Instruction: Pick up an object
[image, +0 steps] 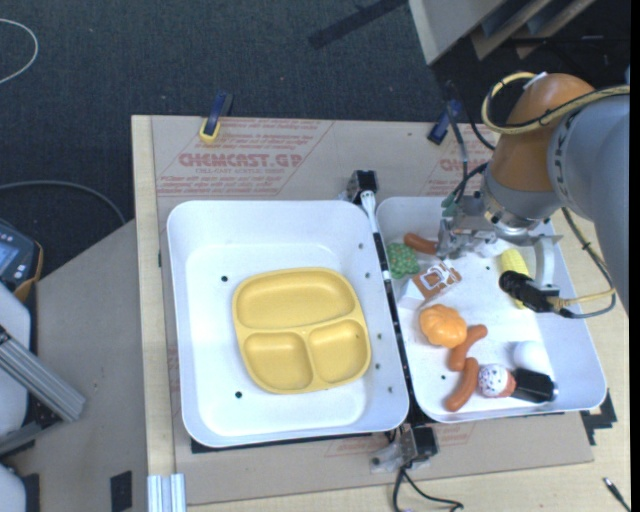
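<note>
My gripper (455, 243) hangs over the back part of the right bin (585, 350), under the orange band of the arm. Just below it lies a small brown and white packet (438, 280). A short red sausage (421, 243) lies to its left and a green item (403, 261) sits by the bin's left wall. Nothing shows held in the gripper. An orange fruit (443, 325) lies in the bin's middle, and a yellow piece (514, 262) lies to the gripper's right.
Two more sausages (462, 385) lie at the right bin's front with a speckled white ball (492, 379) and a black item (533, 385). A yellow divided plate (300, 328) sits in the left bin (195, 300). Cables trail over the right rim.
</note>
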